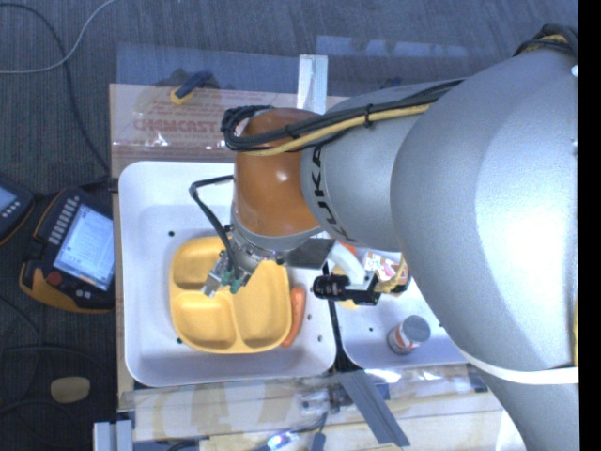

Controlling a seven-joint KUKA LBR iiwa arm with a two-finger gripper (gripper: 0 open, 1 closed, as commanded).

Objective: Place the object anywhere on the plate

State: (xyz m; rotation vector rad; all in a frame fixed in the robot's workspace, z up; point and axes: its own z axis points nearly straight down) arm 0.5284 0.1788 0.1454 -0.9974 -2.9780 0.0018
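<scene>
A grey carpeted floor is showing around the bench, on which two white bins are sitting side by side, the left bin [141,252] bearing a yellow divided plate [230,303] with an orange carrot-like object [298,313] lying just beside its right rim. The gripper [225,278] is being held low over the plate's middle; nothing can be made out in it, and its state cannot be told. If a thing is being carried, it is best lowered gently into a compartment, well inside the rim.
</scene>
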